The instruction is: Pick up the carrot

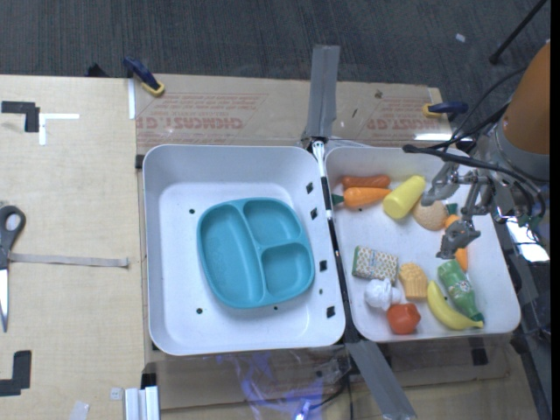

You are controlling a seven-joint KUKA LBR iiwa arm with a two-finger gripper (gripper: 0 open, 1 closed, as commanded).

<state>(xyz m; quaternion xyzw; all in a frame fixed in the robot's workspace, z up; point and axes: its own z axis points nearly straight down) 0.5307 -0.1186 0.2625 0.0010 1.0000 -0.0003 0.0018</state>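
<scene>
Carrot [365,196]: orange toy vegetable lying on its side in the upper left part of the right bin [502,294], green stub end toward the bin's left wall, long axis roughly left to right.
Second orange piece [366,181]: thinner, darker, lying just behind the carrot and nearly parallel; could be mistaken for it.
Yellow cylinder [403,197]: tilted, touching or just beside the carrot's right end; crowds that end.
Handling, judged: likely hollow plastic, light, stiff, smooth and rounded, so apt to roll or squirt out of a pinch. Best hold looks to be across the thick middle, fingers closing front to back, clear of the yellow cylinder.
Gripper [458,226]: hangs over the right side of the right bin, well apart from the carrot; metal fingers point down, cluttered by cables, so whether they stand apart or together cannot be told. Nothing visible between them.
Near the gripper: a tan round piece [430,216] and a small orange item [461,256] partly under the fingers.
Other items: cracker [374,262], white piece [378,295], red tomato [403,318], banana [448,310], green bottle [458,289].
Left bin [166,261]: holds a blue divided tray [255,252].
Tabletop [70,199]: scissors [7,234] at the left edge.
Step, judged: approach not yet made; arm needs to travel left across the bin.
</scene>
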